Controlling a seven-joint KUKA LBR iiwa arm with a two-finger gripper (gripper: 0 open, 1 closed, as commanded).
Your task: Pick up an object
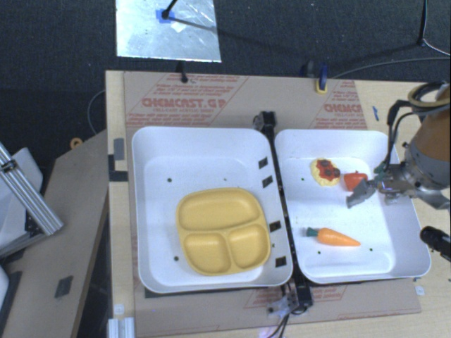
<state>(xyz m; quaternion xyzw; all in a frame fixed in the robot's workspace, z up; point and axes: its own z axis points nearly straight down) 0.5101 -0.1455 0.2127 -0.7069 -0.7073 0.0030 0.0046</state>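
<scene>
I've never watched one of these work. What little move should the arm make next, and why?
Probably a short move left and down onto the red piece. The gripper hangs right beside it with nothing between its fingers, and the carrot lies farther off.

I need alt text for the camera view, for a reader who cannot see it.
The grey arm's pincer hovers in the right bin, beside a red toy; a pizza toy and carrot lie nearby. The left bin holds a yellow divided tray.
</scene>
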